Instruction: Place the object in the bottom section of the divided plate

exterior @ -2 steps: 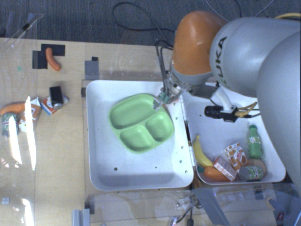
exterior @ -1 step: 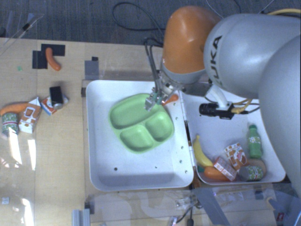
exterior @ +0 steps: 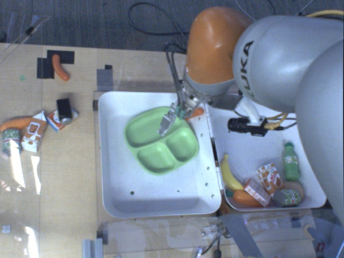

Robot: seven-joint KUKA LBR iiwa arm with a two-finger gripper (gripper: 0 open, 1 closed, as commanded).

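The arm's metal two-finger hand [exterior: 171, 118] hovers over the green three-section plastic plate [exterior: 161, 140], grip unreadable, a small orange object [exterior: 196, 112] just beside it, and the plate's bottom section looks unfilled.

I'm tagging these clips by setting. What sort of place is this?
Probably a robotics lab bench for pick-and-place trials: a grey-and-orange robot arm reaches over two shallow white plastic bins, one holding a green divided plastic plate, the other toy groceries such as a yellow plastic banana.
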